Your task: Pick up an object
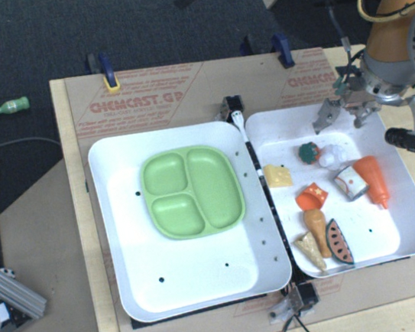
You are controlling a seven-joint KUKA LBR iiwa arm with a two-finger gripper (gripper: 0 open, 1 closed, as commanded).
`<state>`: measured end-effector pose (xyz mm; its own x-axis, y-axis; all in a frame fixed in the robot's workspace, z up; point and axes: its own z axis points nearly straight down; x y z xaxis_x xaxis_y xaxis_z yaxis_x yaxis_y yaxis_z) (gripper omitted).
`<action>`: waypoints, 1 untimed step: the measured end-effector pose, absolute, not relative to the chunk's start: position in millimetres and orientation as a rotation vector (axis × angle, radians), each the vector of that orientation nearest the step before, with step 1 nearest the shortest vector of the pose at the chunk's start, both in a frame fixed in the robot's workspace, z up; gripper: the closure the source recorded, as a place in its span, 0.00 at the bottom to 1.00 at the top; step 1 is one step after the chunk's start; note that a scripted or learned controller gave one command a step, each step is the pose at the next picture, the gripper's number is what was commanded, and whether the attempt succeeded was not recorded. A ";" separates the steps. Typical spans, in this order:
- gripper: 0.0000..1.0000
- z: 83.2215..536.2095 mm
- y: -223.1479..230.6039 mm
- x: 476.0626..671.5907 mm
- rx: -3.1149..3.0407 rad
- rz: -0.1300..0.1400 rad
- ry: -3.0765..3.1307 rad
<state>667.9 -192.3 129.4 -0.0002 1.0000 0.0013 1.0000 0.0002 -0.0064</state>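
Two shallow white bins sit side by side on a cardboard-covered surface (pixel 180 88), the left bin (pixel 132 281) holding a green divided plate (pixel 193 191) and the right bin (pixel 403 236) crowded with toy food. The gripper (pixel 344 112) of the grey-and-orange arm hangs over the upper part of the right bin, its fingers (pixel 324 120) spread apart with nothing between them.

Candidates for the pick lie below and to the left of it: a small green-and-red item (pixel 309 152) nearest, a pale yellow cheese wedge (pixel 277 176), an orange carrot (pixel 373 180) touching a grey-and-white block (pixel 349 183), an orange-red piece (pixel 312 197), and, toward the lower edge, a watermelon slice (pixel 338 242) pressed against a tan cone-like piece (pixel 310 249) and an orange piece (pixel 317 224).

Crowding looks like the chief risk: a descent onto the touching pairs could nudge one object aside or pinch two at once, and small rounded pieces may squirt out as the fingers close. A descent near the bin's upper wall could also catch the rim.

The arm enters from the upper right of the frame, wrist bent downward, gripper angled toward the bin's upper centre.
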 end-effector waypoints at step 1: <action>0.00 81.9 -191.1 667.4 -2.216 0.004 -2.221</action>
